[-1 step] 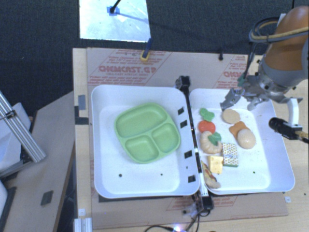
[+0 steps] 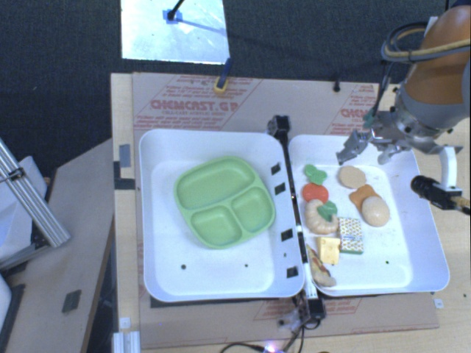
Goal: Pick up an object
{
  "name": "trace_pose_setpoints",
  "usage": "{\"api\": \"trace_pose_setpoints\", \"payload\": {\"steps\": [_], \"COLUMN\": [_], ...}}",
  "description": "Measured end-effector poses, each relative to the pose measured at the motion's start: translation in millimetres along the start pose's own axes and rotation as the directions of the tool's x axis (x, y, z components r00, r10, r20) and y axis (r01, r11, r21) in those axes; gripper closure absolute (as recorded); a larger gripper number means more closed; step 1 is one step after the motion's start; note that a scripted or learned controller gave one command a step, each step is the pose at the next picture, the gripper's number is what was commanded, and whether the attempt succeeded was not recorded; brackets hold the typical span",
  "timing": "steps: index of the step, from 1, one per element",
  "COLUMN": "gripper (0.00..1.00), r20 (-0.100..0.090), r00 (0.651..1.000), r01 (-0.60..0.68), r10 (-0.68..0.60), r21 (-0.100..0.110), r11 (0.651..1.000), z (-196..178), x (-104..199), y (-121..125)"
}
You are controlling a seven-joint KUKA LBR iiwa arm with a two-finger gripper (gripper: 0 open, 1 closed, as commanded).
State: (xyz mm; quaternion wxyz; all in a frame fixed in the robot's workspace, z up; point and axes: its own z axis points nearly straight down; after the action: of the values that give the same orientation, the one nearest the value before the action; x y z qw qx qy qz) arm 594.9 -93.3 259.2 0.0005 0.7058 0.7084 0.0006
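Your gripper (image 2: 366, 144) hovers over the far edge of the right bin (image 2: 419, 271), fingers spread apart with nothing between them. All candidates sit in that bin, crowded toward its left side: a green leafy piece (image 2: 315, 173), red tomato (image 2: 316, 193), tan round cookie (image 2: 352, 176), orange piece (image 2: 362, 195), pale egg (image 2: 375, 212), shrimp-like piece (image 2: 321, 217), a small printed box (image 2: 351, 235), a yellow cheese block (image 2: 329, 251), and something tan by the divider (image 2: 321, 271).

Risks as I judge them: items touch or nearly touch, so your fingers coming down may land on two at once, or push one aside and close on air. The egg and tomato look rounded and could squirt out. Flat things like the cookie give little to pinch. Pieces against the divider leave no room for a finger. The left bin (image 2: 158, 271) holds a green divided plate (image 2: 224, 201), well apart from all this.
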Motion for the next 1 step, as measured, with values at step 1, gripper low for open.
{"api": "trace_pose_setpoints", "payload": {"steps": [1], "gripper": [0.00], "r20": [0.000], "r00": [1.000], "r01": [-0.003], "r10": [0.003], "r21": [0.004], "r11": [1.000], "z": [62.0], "x": [2.4], "y": [3.1]}}
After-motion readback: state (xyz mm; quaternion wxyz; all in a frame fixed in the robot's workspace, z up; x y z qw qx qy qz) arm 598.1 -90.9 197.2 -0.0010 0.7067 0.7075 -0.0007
